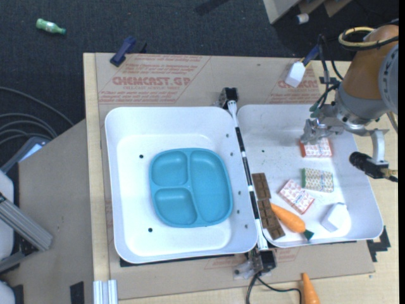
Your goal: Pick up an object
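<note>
The claw [314, 133] hangs low over the far part of the right bin [278, 122], its tips just above the far edge of a small red-and-white packet [317, 148] that lies flat on the bin floor. Whether the tips are apart or together cannot be told from this angle, and nothing shows between them.

Just nearer than that packet lies a green patterned packet [317, 180]. Beside it, toward the bin's middle, a red checked packet [297, 196] lies tilted. A carrot [290, 218] rests on its side near the front of the bin, its green end pointing to the front rim and its other end touching a brown chocolate bar [266, 205]. The bar lies along the bin's left wall. A pale white block [335, 218] sits in the front right corner, apart from the carrot.

The left bin [120, 132] holds a blue tray [189, 186] with three compartments, set near the bin's middle.

Both bins sit side by side on a desk [158, 75] covered in brown printed board. A small white block [295, 75] lies on the board behind the right bin. On the dark floor beyond are a blue clip [123, 51] and a green bottle [50, 26].
</note>
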Robot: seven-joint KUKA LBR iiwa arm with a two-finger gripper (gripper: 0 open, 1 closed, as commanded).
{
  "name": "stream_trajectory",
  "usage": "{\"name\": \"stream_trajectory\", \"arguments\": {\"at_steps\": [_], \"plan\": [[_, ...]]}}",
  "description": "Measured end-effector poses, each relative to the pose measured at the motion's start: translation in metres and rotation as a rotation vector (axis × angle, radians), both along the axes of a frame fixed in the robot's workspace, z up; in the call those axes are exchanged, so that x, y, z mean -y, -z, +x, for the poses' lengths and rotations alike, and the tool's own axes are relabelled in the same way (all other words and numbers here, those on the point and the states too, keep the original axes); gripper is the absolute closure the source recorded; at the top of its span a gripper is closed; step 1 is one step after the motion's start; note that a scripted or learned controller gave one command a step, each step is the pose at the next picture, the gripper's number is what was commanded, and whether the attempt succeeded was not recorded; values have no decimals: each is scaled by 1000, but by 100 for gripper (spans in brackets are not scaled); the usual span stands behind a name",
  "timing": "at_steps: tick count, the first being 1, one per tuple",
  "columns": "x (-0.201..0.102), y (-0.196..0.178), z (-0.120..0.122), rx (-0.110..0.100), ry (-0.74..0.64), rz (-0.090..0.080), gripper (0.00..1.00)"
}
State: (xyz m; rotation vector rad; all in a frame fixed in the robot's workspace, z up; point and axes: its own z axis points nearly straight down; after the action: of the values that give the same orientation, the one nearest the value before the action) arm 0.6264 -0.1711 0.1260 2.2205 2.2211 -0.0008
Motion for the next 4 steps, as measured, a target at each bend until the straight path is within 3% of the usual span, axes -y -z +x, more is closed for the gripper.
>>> {"name": "stream_trajectory", "arguments": {"at_steps": [1,2,3,4], "plan": [[0,-1,0,1,0,0,0],[-8,-20,-74,-2,0,2,0],[-20,9,18,0,-1,1,0],[-9,37,1,8,-2,0,0]]}}
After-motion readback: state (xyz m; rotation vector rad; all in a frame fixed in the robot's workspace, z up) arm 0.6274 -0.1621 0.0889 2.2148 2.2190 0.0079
